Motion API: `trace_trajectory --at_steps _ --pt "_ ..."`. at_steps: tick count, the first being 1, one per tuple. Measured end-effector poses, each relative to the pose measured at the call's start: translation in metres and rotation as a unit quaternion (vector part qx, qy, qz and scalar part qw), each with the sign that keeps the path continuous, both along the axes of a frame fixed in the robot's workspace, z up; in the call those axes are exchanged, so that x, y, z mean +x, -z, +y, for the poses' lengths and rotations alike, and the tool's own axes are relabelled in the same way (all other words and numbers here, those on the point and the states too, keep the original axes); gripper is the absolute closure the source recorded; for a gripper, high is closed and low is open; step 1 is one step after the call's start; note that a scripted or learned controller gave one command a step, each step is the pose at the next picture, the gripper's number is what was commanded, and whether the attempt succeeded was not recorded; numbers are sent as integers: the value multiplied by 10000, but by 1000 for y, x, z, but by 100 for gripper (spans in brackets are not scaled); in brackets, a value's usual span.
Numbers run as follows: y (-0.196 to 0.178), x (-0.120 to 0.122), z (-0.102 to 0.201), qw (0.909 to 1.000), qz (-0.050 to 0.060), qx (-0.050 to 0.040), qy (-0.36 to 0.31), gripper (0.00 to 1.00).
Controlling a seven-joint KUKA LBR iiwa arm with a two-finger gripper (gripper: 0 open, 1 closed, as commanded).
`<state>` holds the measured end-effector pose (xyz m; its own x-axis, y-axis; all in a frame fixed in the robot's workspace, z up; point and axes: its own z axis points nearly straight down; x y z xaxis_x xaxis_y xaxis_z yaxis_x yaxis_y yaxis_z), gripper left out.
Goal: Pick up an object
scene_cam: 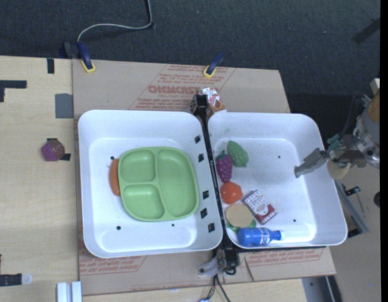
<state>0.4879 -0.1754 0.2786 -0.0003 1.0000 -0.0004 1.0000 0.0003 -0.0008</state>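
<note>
The right bin holds several small objects along its left and front sides. They are a green vegetable, a purple bunch of grapes, an orange-red ball, a red and white packet, a tan round piece and a blue bottle lying on its side. My gripper hangs over the right side of this bin, well to the right of these objects, and nothing shows in it. The arm enters from the right edge.
The left bin holds a green divided plate with an orange piece at its left edge. A small red and white item sits at the top of the divider. A purple block lies on the bench at far left.
</note>
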Motion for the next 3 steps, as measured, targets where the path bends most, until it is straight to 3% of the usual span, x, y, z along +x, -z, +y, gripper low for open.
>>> trace_trajectory --at_steps 1,2,3 --pt "135 8 40 10000 13 9 -1 0" --pt "191 -1 61 10000 -62 -18 1 0" --pt "182 -2 61 10000 -48 -17 8 100"
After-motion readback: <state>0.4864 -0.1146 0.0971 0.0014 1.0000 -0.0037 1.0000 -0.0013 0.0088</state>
